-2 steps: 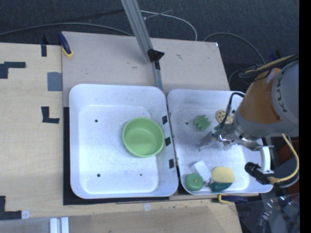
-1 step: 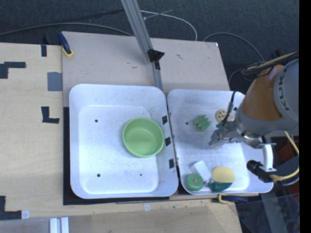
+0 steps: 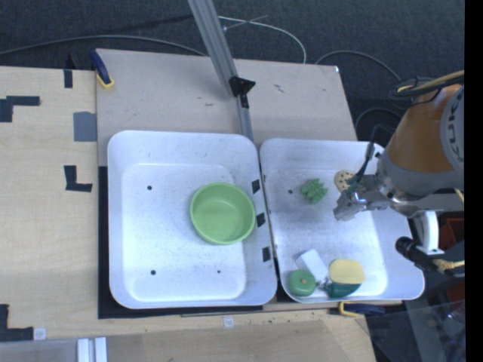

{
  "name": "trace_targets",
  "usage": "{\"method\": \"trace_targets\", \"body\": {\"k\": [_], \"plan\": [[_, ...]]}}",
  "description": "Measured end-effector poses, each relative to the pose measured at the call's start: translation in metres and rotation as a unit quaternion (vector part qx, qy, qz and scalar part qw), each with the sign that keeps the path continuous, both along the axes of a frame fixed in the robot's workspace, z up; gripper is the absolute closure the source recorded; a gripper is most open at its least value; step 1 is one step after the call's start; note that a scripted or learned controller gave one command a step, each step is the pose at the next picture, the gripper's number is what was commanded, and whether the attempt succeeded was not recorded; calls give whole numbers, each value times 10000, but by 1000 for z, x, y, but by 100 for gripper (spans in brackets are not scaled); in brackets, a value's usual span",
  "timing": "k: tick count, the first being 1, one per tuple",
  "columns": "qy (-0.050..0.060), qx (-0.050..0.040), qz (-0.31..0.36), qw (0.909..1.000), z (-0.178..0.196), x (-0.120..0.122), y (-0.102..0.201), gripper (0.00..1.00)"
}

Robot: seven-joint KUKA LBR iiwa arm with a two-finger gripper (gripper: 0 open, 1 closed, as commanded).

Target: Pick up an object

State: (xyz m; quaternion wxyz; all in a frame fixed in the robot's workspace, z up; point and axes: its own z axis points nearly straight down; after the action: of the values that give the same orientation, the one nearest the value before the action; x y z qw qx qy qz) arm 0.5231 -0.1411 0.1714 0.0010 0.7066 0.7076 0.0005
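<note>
Taking the right bin (image 3: 392, 277) as the landmark: its middle floor lies bare, offering open room. At its far side sit a small green leafy object (image 3: 314, 191) and, just beside that, a tan perforated disc (image 3: 344, 178). Along its near wall crowd 4 things close together: a green round fruit (image 3: 303, 282), a white block (image 3: 312, 262), a yellow object (image 3: 346, 269) and a teal piece (image 3: 344, 288). The end effector (image 3: 349, 204) hangs near the disc. Left of it, the left bin (image 3: 136, 277) has a green bowl (image 3: 223, 213) near the shared wall.

place: robotics lab | cues: taped bench (image 3: 45, 202), white bins (image 3: 136, 157), loose cables (image 3: 279, 32)
</note>
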Motion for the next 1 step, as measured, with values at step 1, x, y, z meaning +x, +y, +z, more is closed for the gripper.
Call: {"method": "trace_targets", "body": {"k": [1], "plan": [[-1,-2,-1,10000,43,-2,-3,100]]}}
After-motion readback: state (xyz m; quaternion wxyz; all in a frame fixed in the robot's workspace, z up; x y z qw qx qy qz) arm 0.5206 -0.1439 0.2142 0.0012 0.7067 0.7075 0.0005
